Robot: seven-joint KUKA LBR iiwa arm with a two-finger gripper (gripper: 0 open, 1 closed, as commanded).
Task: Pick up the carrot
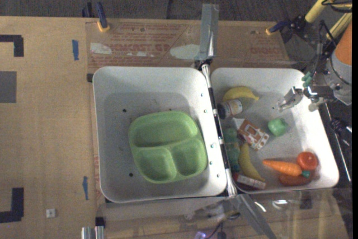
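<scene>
Right bin (263, 76) holds the carrot (283, 167) near its front right corner, beside a tomato (307, 160), with two bananas. Gripper (291, 99) hangs over the bin's back right, well apart. Left bin (112, 87) holds a green tray (167, 145)

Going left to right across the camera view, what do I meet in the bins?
Green divided tray → small bottle → red-and-white carton → green block → claw → red tomato.

tray (166, 153) in left bin (106, 87), carrot (282, 166) in right bin (263, 76)
</scene>
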